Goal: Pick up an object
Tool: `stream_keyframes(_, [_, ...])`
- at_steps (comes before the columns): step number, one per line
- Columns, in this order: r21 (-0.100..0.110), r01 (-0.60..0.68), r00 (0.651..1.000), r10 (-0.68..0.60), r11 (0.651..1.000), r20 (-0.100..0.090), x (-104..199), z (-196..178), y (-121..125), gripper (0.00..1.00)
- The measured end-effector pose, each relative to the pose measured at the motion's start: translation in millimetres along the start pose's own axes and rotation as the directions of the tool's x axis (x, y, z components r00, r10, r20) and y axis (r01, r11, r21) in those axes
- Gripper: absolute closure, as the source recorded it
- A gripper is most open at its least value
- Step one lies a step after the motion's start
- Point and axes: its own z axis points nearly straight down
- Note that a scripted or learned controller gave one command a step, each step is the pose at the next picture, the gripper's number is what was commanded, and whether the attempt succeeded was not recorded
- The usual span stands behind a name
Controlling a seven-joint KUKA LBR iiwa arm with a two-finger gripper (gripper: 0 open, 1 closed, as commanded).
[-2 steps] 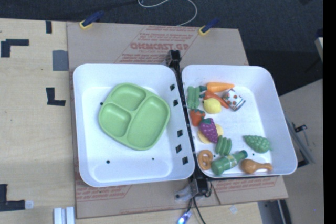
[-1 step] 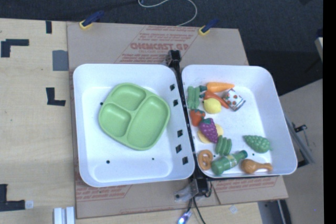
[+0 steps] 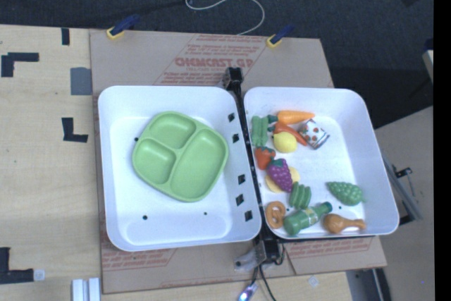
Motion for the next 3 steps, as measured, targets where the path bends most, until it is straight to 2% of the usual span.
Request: stream_keyframes(3, [-0.003,0.004,1.0,-0.004,1.0,0.004,2,-31,3,1.0])
